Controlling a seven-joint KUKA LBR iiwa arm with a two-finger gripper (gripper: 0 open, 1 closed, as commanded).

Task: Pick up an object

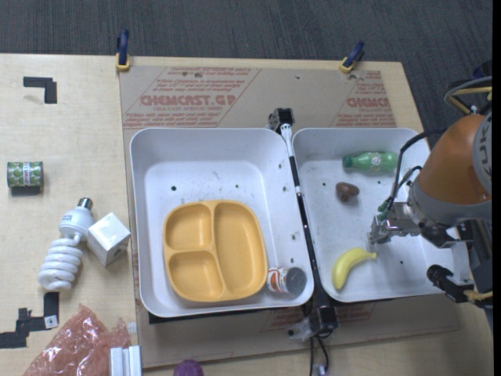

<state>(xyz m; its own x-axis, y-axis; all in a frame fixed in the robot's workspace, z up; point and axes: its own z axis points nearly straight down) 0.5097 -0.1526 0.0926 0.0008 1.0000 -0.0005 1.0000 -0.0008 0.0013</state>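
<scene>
In the right bin (313,143) lie a yellow banana (350,265) near the front, a small brown object (347,191) in the middle, and a green bottle (370,161) on its side at the back. My gripper (381,231) hangs low over the right bin, just right of and above the banana's upper tip. Nothing shows between its fingers. The left bin (149,151) holds a yellow divided plate (213,250) and a small can (286,280) on its side at the front right corner.
Left of the bins on the bench lie a white spiral bulb (64,249), a white cube (108,238), a small green can (24,175) and a pink mesh bag (74,343). A black divider (296,180) runs between the bins.
</scene>
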